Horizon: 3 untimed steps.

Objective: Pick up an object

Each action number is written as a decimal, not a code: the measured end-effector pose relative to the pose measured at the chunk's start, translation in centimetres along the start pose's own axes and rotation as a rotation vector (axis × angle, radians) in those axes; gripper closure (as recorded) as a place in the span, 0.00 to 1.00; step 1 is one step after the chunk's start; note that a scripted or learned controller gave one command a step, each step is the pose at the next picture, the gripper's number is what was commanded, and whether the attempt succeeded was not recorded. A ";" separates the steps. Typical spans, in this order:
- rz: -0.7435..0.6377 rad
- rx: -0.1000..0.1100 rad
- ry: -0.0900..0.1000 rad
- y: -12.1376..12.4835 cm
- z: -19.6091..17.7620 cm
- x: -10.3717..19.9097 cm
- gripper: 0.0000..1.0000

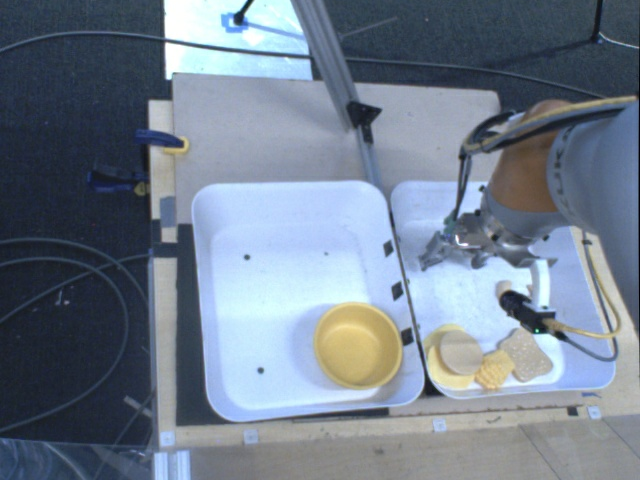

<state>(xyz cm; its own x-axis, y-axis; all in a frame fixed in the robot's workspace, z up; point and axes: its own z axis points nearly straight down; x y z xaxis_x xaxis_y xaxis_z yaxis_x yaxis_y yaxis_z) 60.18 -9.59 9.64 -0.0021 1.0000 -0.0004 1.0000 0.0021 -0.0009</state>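
Observation:
My gripper (438, 252) hangs over the upper left part of the right bin (420, 200), on the grey arm with the orange band (524, 173). I see nothing held in it. Along that bin's front edge lie a tan round disc (461, 351) resting on a yellow piece (437, 353), a small yellow waffle-like cracker (491, 371) and a tan bread slice (526, 356). They lie below and to the right of the gripper, apart from it. A yellow bowl (358, 344) stands upright at the front right of the left bin (230, 228).
A grey pole (335, 63) slants down from the top to the gap between the bins. A black connector with a yellow cable (528, 313) hangs from the arm over the right bin. Blue clamps (150, 140) grip the bench's left edge.

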 end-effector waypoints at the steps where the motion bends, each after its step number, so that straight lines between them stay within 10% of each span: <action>1: 0.002 -0.003 0.000 0.1 -1.2 0.0 1.00; 3: -0.002 -0.005 0.000 0.7 -11.4 -0.8 1.00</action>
<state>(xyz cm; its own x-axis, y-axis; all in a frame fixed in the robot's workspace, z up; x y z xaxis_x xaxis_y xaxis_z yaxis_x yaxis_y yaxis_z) 60.86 -10.39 21.02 -0.0042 1.0000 -0.0006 1.0000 0.0042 0.0042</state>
